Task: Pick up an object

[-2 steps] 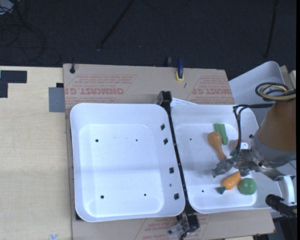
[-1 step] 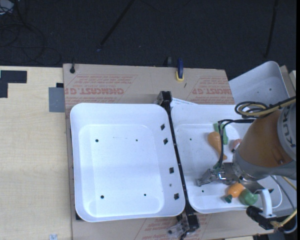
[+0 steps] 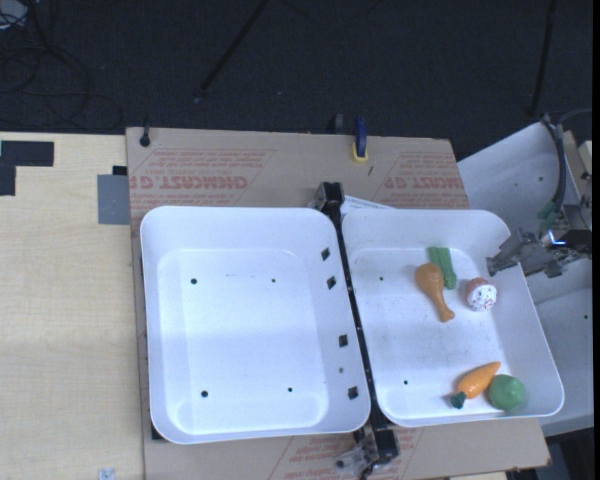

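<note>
Hovering just past the right rim of the right bin (image 3: 540, 338), the gripper (image 3: 512, 256) carries nothing, and whether it is clenched or released I cannot tell. The candidates lie in that bin: a white ball (image 3: 481, 295) near the right wall, a drumstick (image 3: 435, 288) touching a green stick (image 3: 442, 266) toward the far side, and a carrot (image 3: 477, 380) against a green ball (image 3: 507, 392) in the near right corner. The white ball looks the cleanest pick, apart from its neighbours; descend centred on it and well clear of the wall.
</note>
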`<state>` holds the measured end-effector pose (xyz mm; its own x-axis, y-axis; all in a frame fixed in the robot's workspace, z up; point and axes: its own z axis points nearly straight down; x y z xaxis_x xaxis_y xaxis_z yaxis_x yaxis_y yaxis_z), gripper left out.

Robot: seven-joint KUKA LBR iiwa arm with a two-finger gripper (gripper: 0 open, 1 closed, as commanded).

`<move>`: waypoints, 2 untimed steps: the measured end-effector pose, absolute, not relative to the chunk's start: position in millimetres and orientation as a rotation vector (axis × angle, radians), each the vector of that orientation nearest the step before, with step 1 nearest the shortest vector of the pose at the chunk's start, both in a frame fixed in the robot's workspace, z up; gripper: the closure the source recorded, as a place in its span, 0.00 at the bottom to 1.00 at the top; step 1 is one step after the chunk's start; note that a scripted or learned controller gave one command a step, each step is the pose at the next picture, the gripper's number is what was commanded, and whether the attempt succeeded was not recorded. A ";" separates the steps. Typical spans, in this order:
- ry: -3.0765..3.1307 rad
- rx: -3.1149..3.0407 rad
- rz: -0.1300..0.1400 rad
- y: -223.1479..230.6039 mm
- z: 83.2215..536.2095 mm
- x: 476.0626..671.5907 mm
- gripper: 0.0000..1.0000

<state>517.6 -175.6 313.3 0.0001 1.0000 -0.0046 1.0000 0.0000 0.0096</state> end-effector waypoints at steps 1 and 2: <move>2.219 2.213 0.003 -189.5 412.8 600.2 0.00; 2.230 2.214 -0.005 -188.2 417.8 598.0 1.00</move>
